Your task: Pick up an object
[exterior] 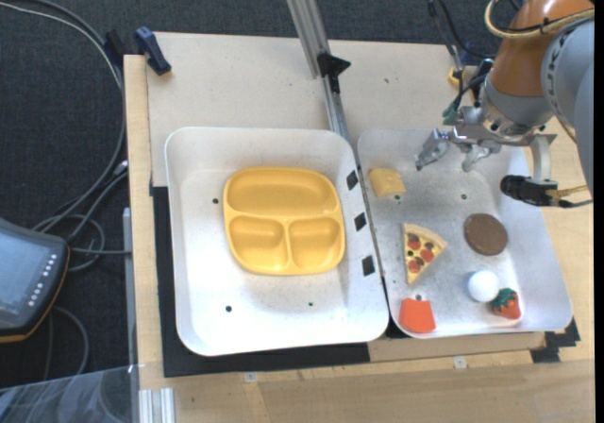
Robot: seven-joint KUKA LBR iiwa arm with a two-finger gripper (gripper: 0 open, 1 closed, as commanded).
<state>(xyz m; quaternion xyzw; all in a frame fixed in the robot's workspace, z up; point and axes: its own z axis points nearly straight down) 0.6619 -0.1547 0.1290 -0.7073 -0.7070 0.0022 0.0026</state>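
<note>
Currently my end effector (451, 149) hangs released, nothing in it, over the right bin's (552, 256) far end. Nearest pick: yellow block (386, 182), just down-left of my fingers. Pizza slice (421, 252), brown disc (486, 234) lie further toward the near rim.
</note>
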